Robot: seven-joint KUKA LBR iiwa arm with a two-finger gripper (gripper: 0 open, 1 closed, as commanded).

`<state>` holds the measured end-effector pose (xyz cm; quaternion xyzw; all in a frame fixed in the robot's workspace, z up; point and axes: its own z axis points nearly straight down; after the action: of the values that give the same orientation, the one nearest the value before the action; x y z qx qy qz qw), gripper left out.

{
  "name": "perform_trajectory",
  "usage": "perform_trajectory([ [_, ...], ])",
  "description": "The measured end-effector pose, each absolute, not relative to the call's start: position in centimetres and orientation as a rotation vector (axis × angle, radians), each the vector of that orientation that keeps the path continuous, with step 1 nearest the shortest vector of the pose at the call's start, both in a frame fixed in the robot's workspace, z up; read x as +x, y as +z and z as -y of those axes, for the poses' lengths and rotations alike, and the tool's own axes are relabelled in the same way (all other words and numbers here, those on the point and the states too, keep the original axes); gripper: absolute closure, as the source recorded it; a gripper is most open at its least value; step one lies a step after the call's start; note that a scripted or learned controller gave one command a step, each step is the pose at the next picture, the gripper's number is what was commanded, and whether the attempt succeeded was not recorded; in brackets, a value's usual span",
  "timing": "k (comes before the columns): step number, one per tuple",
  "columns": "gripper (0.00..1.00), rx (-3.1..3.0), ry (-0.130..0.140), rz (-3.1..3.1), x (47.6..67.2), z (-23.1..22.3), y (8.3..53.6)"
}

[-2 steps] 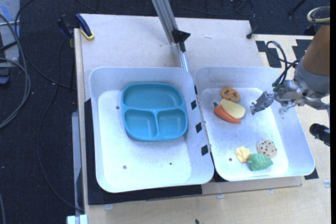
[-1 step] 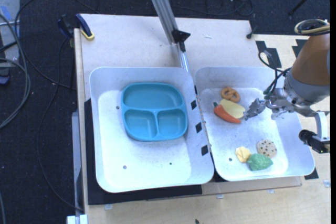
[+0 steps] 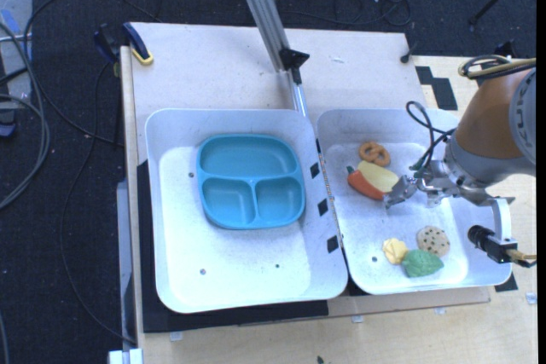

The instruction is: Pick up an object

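Blue tray [image 3: 252, 182] sits in left bin [image 3: 171, 268]. Right bin [image 3: 363, 268]: pretzel [image 3: 374, 153], orange-yellow toy [image 3: 372, 180] at centre-right of frame, cookie [image 3: 433, 240] lower right. Gripper [image 3: 397, 195] just beside the toy; finger state can't be told.

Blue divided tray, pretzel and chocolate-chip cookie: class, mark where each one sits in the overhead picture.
Blue divided tray [image 3: 223, 159]: camera view, floor of its large upper compartment.
Pretzel [image 3: 374, 153]: camera view, middle of the twisted loop.
Chocolate-chip cookie [image 3: 433, 240]: camera view, centre of its top face.
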<state>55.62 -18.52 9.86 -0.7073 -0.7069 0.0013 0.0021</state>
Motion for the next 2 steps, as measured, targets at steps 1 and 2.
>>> perform_trajectory([
  [1,1.00,-2.223,-0.001,2.222,55.8,18.6,11.2],
  [2,1.00,-2.224,-0.004,2.228,56.8,18.9,16.1],
])
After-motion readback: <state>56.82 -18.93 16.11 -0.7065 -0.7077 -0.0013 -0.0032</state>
